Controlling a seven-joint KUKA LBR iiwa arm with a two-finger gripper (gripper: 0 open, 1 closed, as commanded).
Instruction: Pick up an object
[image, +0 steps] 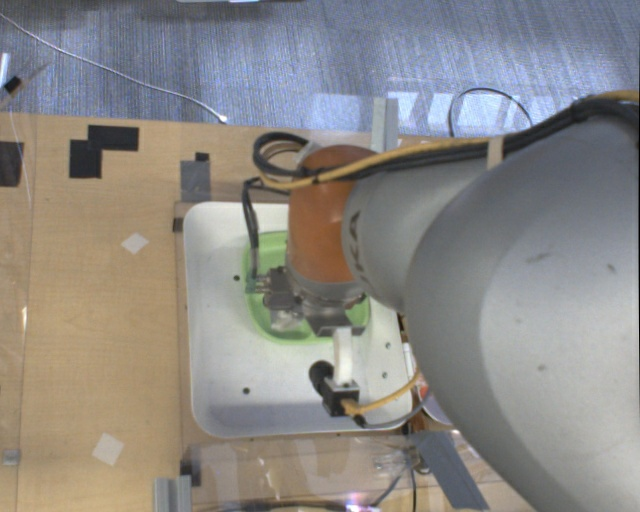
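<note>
My arm fills the near right of the frame; its orange band sits over the white bin. Below the wrist, my gripper is down in the bin, directly over a green object. The object lies straight beneath me, its green edge showing left and below the wrist. Long axis: hidden by my wrist. Grip state: cannot tell. Judgement: the coming move is vertical, not sideways.
</note>
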